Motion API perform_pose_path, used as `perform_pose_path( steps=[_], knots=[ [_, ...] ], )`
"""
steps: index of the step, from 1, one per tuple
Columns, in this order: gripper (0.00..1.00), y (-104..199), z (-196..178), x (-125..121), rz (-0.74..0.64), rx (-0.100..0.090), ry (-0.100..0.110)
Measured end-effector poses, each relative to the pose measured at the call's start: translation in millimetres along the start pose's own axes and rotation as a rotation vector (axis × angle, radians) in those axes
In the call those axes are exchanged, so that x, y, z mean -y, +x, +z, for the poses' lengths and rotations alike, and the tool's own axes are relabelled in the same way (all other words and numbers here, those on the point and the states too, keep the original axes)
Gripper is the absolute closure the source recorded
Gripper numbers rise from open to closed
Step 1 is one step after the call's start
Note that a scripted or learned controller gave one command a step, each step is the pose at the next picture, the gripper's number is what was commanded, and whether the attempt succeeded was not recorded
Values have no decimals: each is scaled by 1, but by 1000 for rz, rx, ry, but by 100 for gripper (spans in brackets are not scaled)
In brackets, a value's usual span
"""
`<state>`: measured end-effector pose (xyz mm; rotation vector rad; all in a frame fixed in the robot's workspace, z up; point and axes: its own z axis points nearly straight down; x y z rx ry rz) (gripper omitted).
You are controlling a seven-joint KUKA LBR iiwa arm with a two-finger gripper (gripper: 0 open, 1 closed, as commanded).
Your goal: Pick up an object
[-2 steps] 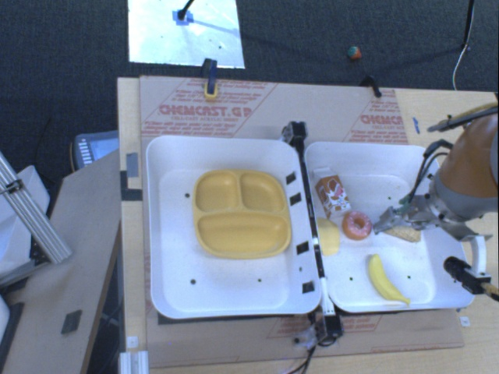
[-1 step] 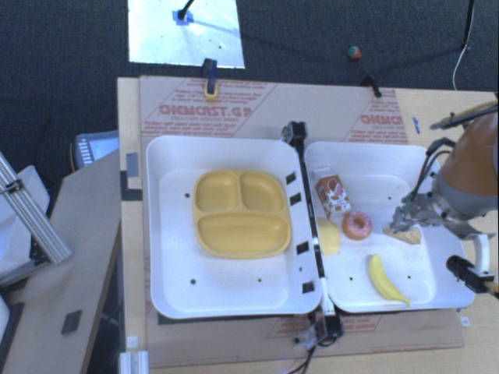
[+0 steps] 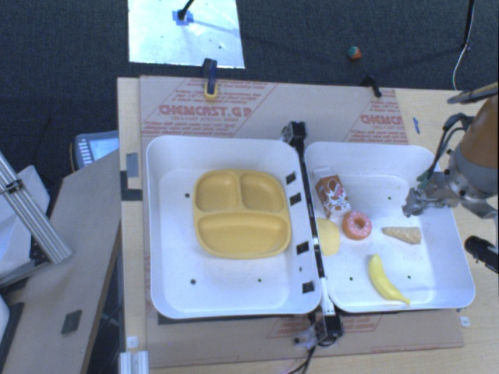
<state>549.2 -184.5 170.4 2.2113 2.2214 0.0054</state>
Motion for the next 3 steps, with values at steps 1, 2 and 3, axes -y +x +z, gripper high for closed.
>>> perform_pose_path(
  steps=[1,2,3],
  knots=[
    [100,2,-45,2,0,-1,1],
    [100,2,-93,0,-1,0,1],
    [100,54,-99,-15,-5,-4,4]
  ],
)
